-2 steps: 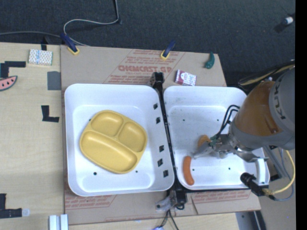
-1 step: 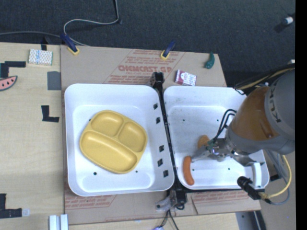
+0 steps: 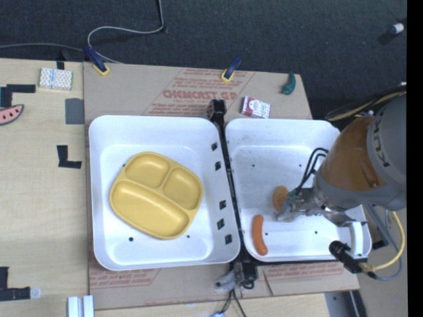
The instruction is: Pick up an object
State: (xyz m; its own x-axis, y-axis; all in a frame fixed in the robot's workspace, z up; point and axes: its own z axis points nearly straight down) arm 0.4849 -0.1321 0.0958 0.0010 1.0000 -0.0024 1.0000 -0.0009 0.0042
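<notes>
The gripper (image 3: 291,210) sits low in the right bin (image 3: 264,144), just beside a small brown rounded piece (image 3: 280,197) — whether the claw is released or clenched cannot be told. An orange sausage-shaped toy (image 3: 259,234) lies near the front wall — judged light, smooth, likely to roll; best pinched across its middle.

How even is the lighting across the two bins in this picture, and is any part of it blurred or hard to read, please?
In the camera view the light is soft and even: the left bin shows mild shading inside its walls, the yellow tray no glare. The gripper beside the brown object is dark and slightly blurred. The orange sausage reads clearly.
</notes>
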